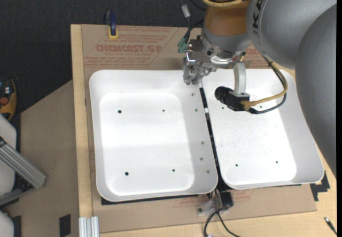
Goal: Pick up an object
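Your arm (278,22) comes in from the upper right of the frame, its orange band near the top centre. The gripper (191,76) sits just above centre, over the upper end of the seam where the left bin (107,139) and the right bin (288,161) meet.

Whether the gripper is closed or parted cannot be judged at this angle, and nothing can be seen held in it.

A black fitting with a cable (235,99) hangs below the wrist over the upper part of the right bin; it appears to belong to the rig, not to the task.

No loose object can be made out in either bin. In my judgement you are at the approach or search step, with no grasp confirmed. Your next move calls for locating a target before descending.
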Tool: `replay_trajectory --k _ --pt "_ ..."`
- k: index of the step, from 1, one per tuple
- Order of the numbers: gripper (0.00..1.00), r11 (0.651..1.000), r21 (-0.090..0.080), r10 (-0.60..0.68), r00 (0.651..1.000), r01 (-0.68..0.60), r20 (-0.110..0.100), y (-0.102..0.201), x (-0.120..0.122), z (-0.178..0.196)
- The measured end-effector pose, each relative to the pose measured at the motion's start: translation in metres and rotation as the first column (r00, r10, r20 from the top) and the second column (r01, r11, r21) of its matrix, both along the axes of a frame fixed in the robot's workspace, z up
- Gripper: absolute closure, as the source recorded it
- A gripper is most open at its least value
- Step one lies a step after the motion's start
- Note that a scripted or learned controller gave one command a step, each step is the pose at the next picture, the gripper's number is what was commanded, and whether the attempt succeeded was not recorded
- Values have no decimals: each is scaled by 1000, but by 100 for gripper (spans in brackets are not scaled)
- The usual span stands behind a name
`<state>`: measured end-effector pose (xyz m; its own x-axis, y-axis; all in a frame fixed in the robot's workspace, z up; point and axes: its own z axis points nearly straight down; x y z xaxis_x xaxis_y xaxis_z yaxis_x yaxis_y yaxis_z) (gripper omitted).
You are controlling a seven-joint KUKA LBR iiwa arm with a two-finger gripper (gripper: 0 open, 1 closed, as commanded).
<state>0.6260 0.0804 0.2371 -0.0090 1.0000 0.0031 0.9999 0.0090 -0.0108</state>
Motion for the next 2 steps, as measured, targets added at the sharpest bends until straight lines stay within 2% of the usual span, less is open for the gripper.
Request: replay_trajectory --k 1,2 --pt "100 1000 -3 -11 1000 11 17 -31 0 72" --pt "100 1000 -2 -5 1000 5 10 16 41 5"
